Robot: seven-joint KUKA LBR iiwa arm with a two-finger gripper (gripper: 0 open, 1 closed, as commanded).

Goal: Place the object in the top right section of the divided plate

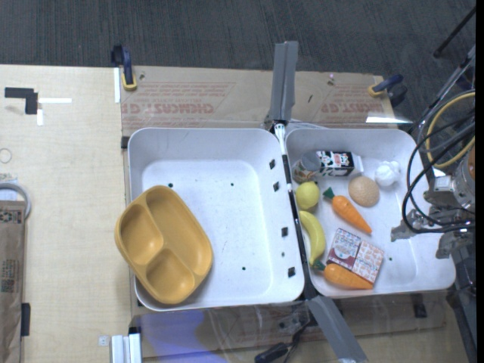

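A yellow divided plate (162,245) with three sections lies in the left bin, against its left wall; nothing lies in its sections. The right bin holds the loose objects: a small milk carton (335,162), a lemon (307,195), a banana (314,236), a carrot (351,212), a tan egg-shaped piece (364,191), a white piece (386,173), a printed red-and-white box (355,252) and an orange piece (347,277) below it. My gripper (429,228) hangs at the right edge of the right bin, amid cables, apart from all objects.
The left bin (227,165) and the right bin (401,274) meet at a black-clipped divider. A grey bar (283,82) stands behind the bins. Black and yellow cables (435,150) loop above the right bin's right side.
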